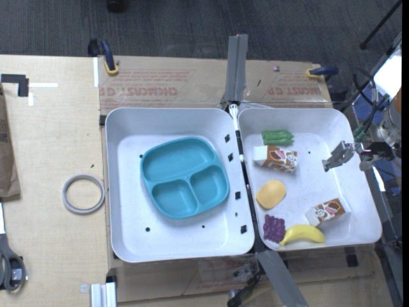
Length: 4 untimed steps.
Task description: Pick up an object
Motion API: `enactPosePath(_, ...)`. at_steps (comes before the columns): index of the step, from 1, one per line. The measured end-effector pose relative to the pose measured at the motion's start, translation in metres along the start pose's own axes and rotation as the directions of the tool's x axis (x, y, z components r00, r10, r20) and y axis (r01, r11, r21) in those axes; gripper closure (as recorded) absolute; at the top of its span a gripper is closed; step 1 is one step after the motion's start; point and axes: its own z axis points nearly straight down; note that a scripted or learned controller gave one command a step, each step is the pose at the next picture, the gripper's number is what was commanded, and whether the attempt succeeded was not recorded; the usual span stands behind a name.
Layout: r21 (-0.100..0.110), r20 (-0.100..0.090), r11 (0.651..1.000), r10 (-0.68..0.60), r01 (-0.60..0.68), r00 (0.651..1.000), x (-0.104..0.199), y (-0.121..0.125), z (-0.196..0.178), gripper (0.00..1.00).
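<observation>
The right bin [358, 229] holds several toy foods. A green vegetable [277, 137] lies at the back, with a brown and white carton [276, 158] just in front of it. An orange-yellow lump [271, 194] sits mid-bin. Purple grapes [273, 227] and a banana [302, 235] lie along the front wall, and a second small carton [328, 212] rests at the front right. My gripper [336, 156] hangs over the right side of this bin, above bare floor and apart from every object. The nearest things are the small carton below it and the brown carton to its left.
The left bin [121, 171] holds a blue divided plate [185, 176]. A grey divider bar [236, 69] runs between the bins at the back. On the bench to the left lie a tape ring [84, 193] and scissors [9, 270]. Cables and arm parts [383, 139] crowd the right edge.
</observation>
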Motion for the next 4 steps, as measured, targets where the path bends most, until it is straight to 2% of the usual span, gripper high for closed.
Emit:
enactPosePath(1,-0.001,0.0,0.99,0.141,-0.141,0.99,0.025,0.046,0.108,0.0)
enactPosePath(2,-0.001,-0.001,0.973,0.23,-0.23,0.973,0.006,0.025,0.128,0.0)
enactPosePath(3,-0.012,0.001,0.996,0.086,-0.086,0.996,0.018,0.099,0.139,0.0)
enactPosePath(4,-0.029,0.013,0.996,-0.082,0.083,0.997,0.06,0.162,0.153,0.0)
